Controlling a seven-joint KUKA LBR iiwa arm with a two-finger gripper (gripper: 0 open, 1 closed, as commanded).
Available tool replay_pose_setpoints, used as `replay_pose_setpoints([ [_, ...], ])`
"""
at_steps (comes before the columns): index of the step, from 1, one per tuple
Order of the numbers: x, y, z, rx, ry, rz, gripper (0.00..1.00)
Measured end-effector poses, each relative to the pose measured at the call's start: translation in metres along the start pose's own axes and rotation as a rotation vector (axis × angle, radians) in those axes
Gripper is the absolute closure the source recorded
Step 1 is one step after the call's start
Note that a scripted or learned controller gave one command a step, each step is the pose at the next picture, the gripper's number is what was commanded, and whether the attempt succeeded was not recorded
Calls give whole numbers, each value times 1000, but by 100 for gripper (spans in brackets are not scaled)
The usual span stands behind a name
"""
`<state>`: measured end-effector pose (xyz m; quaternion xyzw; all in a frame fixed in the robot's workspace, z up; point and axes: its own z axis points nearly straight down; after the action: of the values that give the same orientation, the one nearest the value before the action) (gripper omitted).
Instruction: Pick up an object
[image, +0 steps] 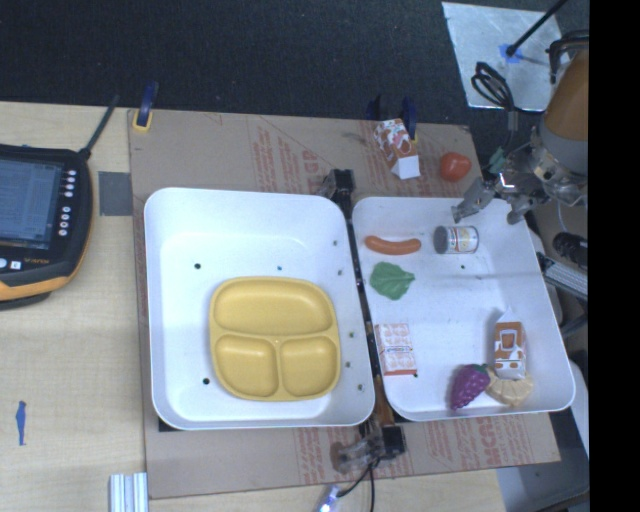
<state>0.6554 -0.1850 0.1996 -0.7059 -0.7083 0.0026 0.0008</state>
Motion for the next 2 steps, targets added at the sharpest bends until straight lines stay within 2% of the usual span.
replay_pose_setpoints([
  [1, 76, -30, 108, 0, 2, -3, 0],
  [2, 92, -5, 107, -1, 0, -3, 0],
])
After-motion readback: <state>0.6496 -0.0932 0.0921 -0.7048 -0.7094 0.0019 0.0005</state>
